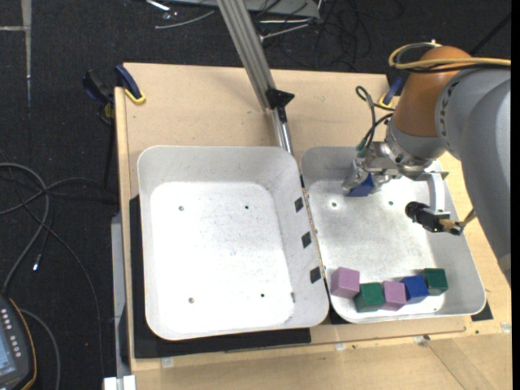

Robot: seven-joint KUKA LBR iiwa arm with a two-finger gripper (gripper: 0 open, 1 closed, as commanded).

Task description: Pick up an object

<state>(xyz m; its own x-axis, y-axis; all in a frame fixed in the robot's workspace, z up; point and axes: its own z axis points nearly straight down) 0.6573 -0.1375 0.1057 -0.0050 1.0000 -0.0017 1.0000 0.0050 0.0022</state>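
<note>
1. The bench (203,104) is a pale wooden board; the floor around it is dark, with loose cables trailing off to the left.
2. The arm (463,104) comes in from the right, grey with an orange band, bent over the back part of the right bin.
3. The left bin (162,169) is white and shallow, speckled with fine dark marks.
4. The right bin (463,283) touches the left one along their shared edge, where three small dark clips sit.
5. A metal pole (248,47) slants down from the top and ends at the back of the seam between the bins.
6. The gripper (359,184) hangs low over the back left part of the right bin. A small blue thing shows at its tip; I cannot tell whether the fingers are open or closed, or whether they hold it.
7. Five blocks lie in a loose row along the near wall of the right bin, well apart from the gripper: a purple block (346,281), a green block (370,296), a second purple block (394,292), a blue block (415,287) and a second green block (435,279). Neighbours touch or nearly touch.
8. A blue and yellow clamp (128,84) grips the bench's back left corner.
9. No writing or label can be read anywhere.
</note>
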